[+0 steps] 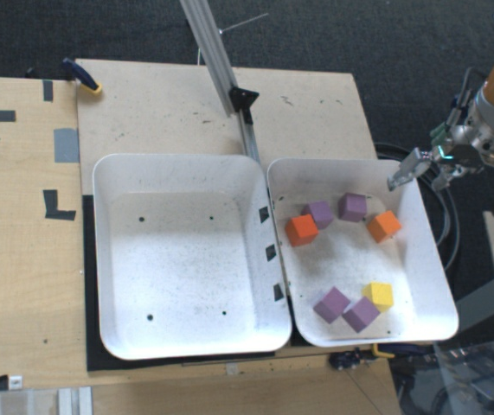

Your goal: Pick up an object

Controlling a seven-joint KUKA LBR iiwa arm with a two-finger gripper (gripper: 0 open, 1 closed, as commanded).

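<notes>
The right bin [428,258] holds several small cubes. An orange cube [301,229] touches a purple cube [320,213]; another purple cube [352,206] and a second orange cube [384,225] lie to their right. Near the front sit two purple cubes [331,303] [361,314] and a yellow cube [380,295]. My gripper [421,175] hovers over the right bin's far right rim, above and right of the orange cube there. Its fingers are spread open with nothing between them.
The left bin [108,232] sits beside the right one, sharing a middle wall. A slanted metal rail [216,50] runs from the top down to the bins' junction. Cables [450,232] hang just right of the right bin.
</notes>
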